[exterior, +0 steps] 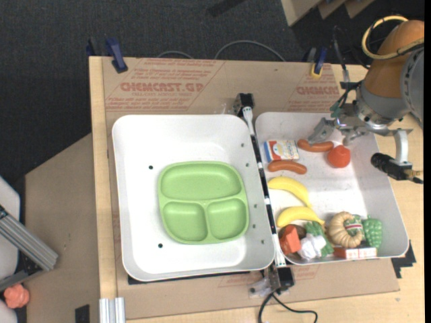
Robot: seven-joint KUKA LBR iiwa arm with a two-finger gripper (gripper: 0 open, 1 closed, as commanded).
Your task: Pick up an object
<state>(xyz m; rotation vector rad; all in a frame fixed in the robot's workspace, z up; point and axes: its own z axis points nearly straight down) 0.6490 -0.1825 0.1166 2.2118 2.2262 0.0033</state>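
Observation:
My gripper (341, 130) hangs over the far part of the right bin (385, 195), open, with nothing between its fingers. Just below it lie a red tomato (339, 155) and an orange-red sausage (315, 145), both resting on the bin floor. A second sausage (286, 167) and a small white carton (279, 149) lie to their left. Two bananas (289, 188) (298, 214) sit along the bin's left side.
At the right bin's near end there is a pile: a bagel (345, 227), broccoli (372, 231), a red piece (291, 237), a white piece (311, 247) and a red box (355, 252). The left bin (135, 153) holds a green divided plate (202, 202).

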